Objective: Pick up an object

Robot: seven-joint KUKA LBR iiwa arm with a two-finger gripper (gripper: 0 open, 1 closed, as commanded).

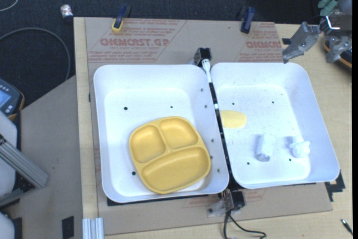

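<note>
A yellow divided plate [169,154] lies in the left bin [109,87], toward its front. In the right bin [313,98] a flat yellow oval piece [231,119] rests near the left wall. A small white cylinder [263,146] and a small white knobbly piece [298,148] lie toward the front right. My gripper [292,52] hangs at the far right corner of the right bin, just outside its rim, tilted down to the left and apart from all the objects. Nothing shows in its grasp.
The bins sit on a cardboard sheet [168,36] held by clamps [119,18] at the back edge. A black divider strip [213,103] runs between the bins. Cables and dark floor lie to the left and behind.
</note>
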